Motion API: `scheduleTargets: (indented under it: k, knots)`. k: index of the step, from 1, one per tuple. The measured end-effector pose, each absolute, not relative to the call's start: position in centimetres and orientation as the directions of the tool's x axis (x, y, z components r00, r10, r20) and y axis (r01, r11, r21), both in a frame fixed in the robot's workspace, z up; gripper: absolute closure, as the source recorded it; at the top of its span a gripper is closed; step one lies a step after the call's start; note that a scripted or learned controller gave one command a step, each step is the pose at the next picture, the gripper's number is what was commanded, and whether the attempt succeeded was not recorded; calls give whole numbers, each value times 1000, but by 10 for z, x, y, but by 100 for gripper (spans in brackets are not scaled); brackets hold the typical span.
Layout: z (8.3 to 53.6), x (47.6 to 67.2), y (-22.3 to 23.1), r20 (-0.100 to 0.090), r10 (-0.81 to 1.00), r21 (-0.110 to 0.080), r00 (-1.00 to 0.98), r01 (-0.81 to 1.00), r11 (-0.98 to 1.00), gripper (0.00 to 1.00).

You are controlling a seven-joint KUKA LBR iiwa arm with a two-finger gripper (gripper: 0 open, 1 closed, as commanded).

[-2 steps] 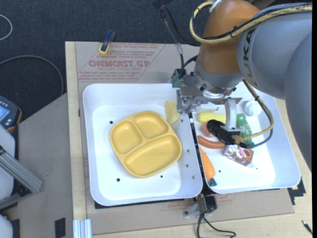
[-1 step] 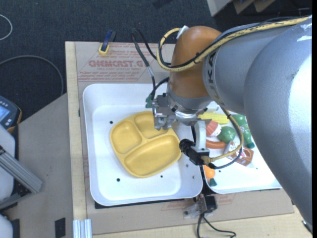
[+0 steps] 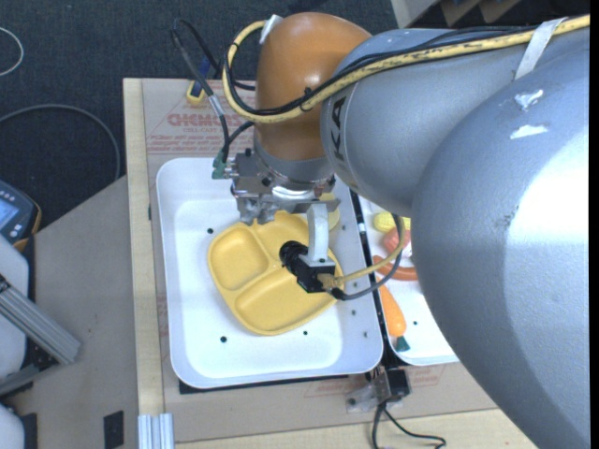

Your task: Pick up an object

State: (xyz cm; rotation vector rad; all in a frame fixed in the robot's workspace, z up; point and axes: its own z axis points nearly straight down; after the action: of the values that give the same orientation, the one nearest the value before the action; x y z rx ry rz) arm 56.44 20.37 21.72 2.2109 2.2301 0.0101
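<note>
A yellow divided plate point(image 3: 253, 279) lies in the left white bin point(image 3: 187, 344), tilted across its middle. My gripper point(image 3: 267, 215) hangs straight over the plate's far edge, at or just above it. The wrist and its fittings hide the fingertips. The arm's grey bulk covers much of the right bin point(image 3: 423, 349).
In the right bin an orange carrot-like piece point(image 3: 394, 314) lies by the near left wall, with a yellow piece point(image 3: 384, 221) and an orange-red piece point(image 3: 398, 271) further back. A cardboard sheet point(image 3: 159, 120) lies under the bins. Bare bin floor shows left of and in front of the plate.
</note>
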Motion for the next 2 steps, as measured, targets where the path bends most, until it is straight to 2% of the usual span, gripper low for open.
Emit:
scheduleTargets:
  k: [1, 2]
  knots:
    - [145, 603, 226, 0, 1000, 2, -4, 1000, 4, 100]
    - [159, 602, 225, 1, 1000, 4, -2, 1000, 2, 100]
